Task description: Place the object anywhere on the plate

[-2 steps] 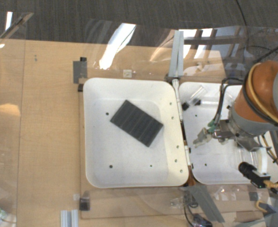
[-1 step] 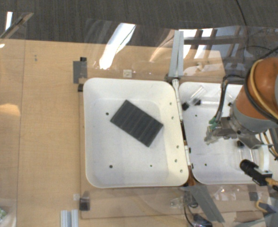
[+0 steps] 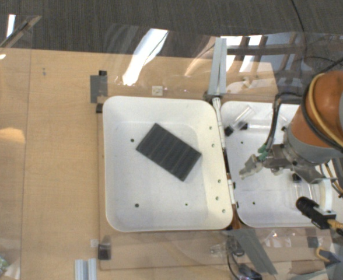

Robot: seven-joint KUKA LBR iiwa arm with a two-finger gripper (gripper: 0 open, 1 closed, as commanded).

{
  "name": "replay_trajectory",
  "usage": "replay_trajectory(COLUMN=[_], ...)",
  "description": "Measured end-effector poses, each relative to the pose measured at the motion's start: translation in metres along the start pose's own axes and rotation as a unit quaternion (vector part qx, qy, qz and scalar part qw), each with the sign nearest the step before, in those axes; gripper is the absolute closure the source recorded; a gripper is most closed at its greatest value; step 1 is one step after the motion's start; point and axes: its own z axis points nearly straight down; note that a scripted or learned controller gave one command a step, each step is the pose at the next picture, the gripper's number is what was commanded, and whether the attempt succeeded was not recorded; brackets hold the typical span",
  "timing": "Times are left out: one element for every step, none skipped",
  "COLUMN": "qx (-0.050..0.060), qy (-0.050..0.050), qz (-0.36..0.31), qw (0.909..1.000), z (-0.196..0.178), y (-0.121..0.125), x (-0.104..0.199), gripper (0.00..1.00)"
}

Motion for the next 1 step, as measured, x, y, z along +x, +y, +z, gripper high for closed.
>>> replay_trajectory(qx=[0.0], qy=[0.0], qz=[0.0], qw=[1.0], z=[0.0], y=[0.0], x=[0.0], gripper=[0.0])
